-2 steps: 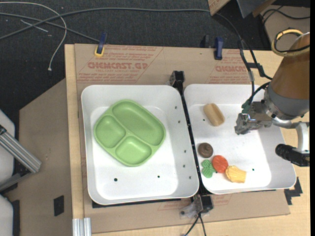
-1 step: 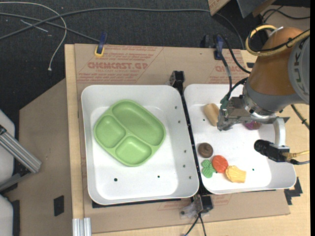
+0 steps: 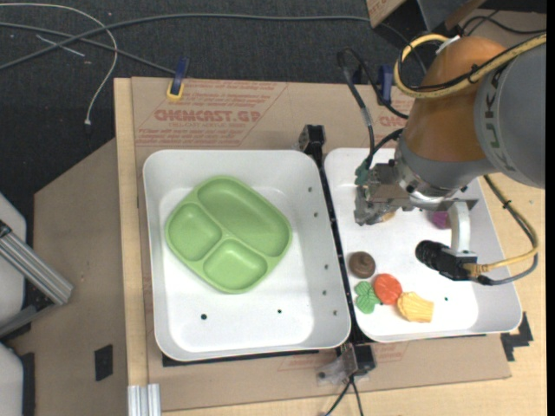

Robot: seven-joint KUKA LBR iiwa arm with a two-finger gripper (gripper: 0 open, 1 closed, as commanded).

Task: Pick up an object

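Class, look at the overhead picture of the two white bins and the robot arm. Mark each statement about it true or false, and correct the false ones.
1. The green divided plate lies in the left bin. True.
2. The brown round piece lies in the left bin. False: it lies in the right bin.
3. The hand is over the right bin. True.
4. The yellow piece sits on the green divided plate. False: it lies in the right bin, beside the orange piece.
5. The green leafy piece lies near the orange piece. True.
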